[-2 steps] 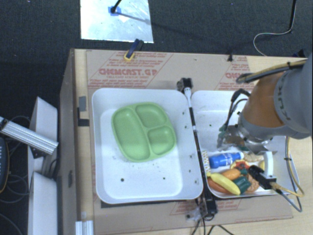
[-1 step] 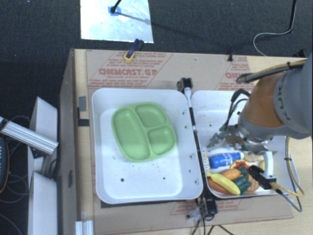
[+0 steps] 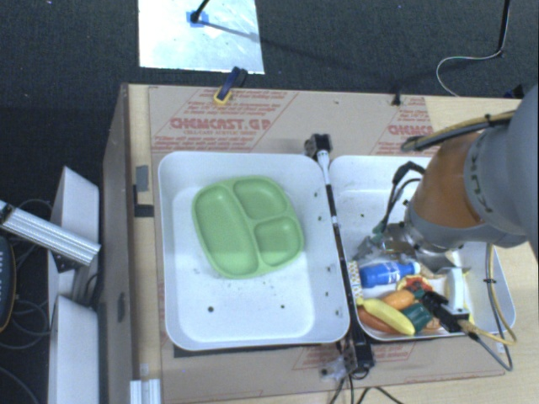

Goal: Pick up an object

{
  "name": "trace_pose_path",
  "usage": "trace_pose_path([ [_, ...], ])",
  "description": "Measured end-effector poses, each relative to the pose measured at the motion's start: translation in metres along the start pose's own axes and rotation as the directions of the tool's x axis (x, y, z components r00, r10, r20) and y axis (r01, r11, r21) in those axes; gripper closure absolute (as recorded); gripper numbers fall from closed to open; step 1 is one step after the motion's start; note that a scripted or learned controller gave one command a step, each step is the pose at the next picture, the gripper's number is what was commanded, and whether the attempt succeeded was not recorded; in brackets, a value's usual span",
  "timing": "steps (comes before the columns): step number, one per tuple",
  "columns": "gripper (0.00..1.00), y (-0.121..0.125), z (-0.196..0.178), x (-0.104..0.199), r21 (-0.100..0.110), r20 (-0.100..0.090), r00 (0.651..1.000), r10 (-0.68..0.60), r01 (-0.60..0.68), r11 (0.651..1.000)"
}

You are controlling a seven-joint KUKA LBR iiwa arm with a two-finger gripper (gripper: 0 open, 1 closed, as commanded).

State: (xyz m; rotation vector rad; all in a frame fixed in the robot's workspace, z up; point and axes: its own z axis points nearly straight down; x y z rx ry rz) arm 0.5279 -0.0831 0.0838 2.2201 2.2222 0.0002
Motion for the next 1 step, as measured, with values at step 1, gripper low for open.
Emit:
trace_pose_path([
  [1, 1.0, 0.001, -0.0106, 0.0, -0.003, 0.0, 1.0, -0.001, 0.001, 1.0],
])
